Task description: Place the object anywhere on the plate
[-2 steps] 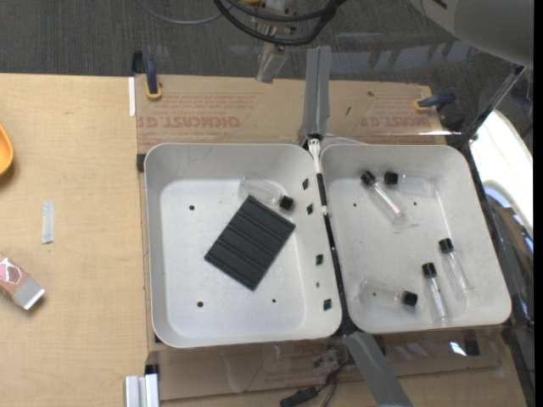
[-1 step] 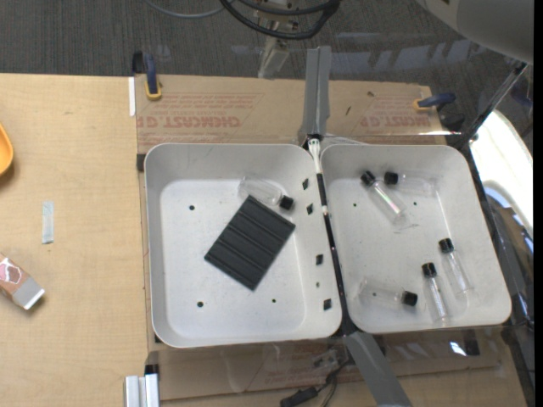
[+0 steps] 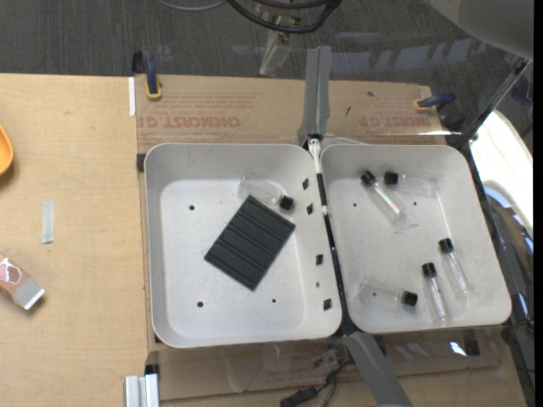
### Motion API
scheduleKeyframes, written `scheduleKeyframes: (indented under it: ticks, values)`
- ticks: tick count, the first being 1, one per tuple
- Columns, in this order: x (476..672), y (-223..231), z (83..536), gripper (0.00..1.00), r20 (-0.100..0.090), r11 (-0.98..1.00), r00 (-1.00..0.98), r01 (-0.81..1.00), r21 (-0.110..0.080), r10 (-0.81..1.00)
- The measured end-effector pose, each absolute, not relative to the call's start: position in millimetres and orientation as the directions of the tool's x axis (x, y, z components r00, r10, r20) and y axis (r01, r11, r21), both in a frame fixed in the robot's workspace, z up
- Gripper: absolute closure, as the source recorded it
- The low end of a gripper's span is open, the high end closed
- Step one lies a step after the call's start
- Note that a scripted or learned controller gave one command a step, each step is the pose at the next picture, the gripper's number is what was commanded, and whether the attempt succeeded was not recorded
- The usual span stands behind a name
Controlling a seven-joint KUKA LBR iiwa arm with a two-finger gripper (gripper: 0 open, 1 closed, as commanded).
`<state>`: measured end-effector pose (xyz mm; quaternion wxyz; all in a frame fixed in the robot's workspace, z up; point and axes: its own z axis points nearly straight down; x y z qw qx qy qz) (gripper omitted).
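- Camera view: the arm (image 3: 488, 2) is showing as a grey bulk at the top right corner, well above the bins; the gripper itself is lying outside what can be made out, so I cannot tell how its jaws are standing.
- The dark ribbed plate (image 3: 250, 242) is lying flat and turned at a slant in the middle of the left bin (image 3: 161, 227).
- One clear vial with a black cap (image 3: 270, 193) is resting in the left bin just beside the plate's upper corner, seemingly touching it.
- In the right bin (image 3: 475, 193), two capped vials (image 3: 382, 192) are lying near the top, forming a V.
- Two more vials (image 3: 445, 274) are sitting side by side toward the right wall, and another vial (image 3: 386, 295) is lying near the bottom edge.
- All the right-bin vials are sitting well apart from the plate, with the bin walls between them.
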<state>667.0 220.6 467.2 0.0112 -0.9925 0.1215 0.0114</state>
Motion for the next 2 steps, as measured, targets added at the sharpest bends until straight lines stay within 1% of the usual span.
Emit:
scheduleKeyframes:
  ticks: [2]
  values:
    - [670.7, 217.1, 479.8, 1.0, -0.037, -0.966, 0.966, -0.257, -0.027, -0.256]
